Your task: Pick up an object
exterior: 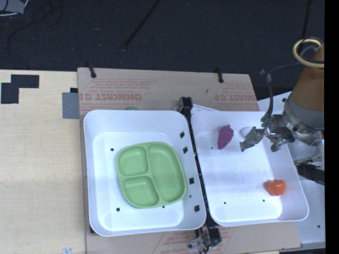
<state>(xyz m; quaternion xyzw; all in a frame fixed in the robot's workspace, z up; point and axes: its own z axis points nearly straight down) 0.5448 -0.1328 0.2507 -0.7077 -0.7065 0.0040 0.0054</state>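
Observation:
A purple bunch of grapes [225, 136] lies in the right bin [238, 205], near its back left. A small orange-red object [275, 187] rests close to that bin's right wall. My gripper [262, 143] hovers over the back right of the right bin, open, with its two dark fingers spread and nothing between them. It sits a short way right of the grapes and above the orange-red object in the picture.
The left bin [100, 142] holds a green plate [151, 173] with three compartments. A black divider [193, 163] runs between the two bins. Cardboard [159, 91] lies under both bins, on a wooden bench.

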